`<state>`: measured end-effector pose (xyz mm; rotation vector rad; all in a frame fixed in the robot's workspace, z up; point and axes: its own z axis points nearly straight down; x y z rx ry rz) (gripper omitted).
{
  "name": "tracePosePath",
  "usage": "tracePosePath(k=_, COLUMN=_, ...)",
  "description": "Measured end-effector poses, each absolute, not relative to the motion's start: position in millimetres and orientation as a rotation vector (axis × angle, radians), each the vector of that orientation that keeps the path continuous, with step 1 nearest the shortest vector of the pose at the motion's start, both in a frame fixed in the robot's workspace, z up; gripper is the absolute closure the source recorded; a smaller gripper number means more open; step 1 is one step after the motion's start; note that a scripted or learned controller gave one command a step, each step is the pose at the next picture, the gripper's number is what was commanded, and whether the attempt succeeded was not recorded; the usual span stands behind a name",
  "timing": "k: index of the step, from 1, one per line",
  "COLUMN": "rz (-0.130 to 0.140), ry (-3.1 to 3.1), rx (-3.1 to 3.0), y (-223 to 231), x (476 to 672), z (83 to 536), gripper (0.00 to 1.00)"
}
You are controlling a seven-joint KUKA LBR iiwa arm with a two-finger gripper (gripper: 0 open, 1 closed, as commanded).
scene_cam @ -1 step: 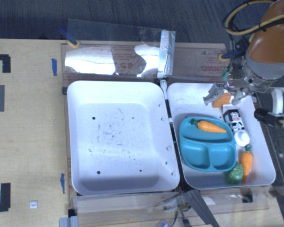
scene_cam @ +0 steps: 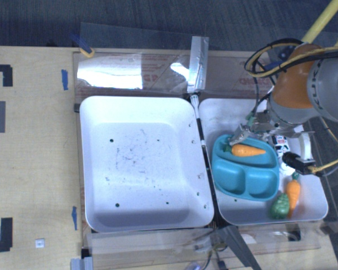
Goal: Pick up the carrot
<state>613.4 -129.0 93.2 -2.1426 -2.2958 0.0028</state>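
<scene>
An orange carrot [scene_cam: 248, 150] lies on its side in the upper compartment of a blue divided tray [scene_cam: 248, 181] in the right bin [scene_cam: 315, 207]. My gripper [scene_cam: 244, 135] hangs just above the carrot's left end, close to the tray's upper rim, under the grey wrist and its orange band. Whether it touches the carrot cannot be made out. A second orange piece [scene_cam: 293, 192] with a green leafy lump [scene_cam: 280, 207] at its lower end lies in the bin's lower right corner, outside the tray.
The left bin [scene_cam: 101, 207] is a broad white basin with faint scuff marks. A black divider [scene_cam: 203, 151] runs between the two bins. Cables and a black clip [scene_cam: 293, 162] hang from the wrist beside the tray's right edge.
</scene>
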Motion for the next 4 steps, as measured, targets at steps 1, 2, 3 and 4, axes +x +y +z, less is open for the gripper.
tracePosePath(k=1, rz=-0.004, ry=-2.448, rx=-2.005, y=-104, x=574.6, z=91, gripper=0.0)
tracePosePath(k=2, rz=-0.013, ry=-2.602, rx=-1.799, y=-104, x=554.0, z=91, gripper=0.0)
tracePosePath(k=3, rz=-0.018, ry=-2.968, rx=-1.173, y=-111, x=539.8, z=97, gripper=0.0)
tracePosePath(k=4, rz=-0.034, ry=-2.687, rx=-1.718, y=-129, x=525.7, z=97, gripper=0.0)
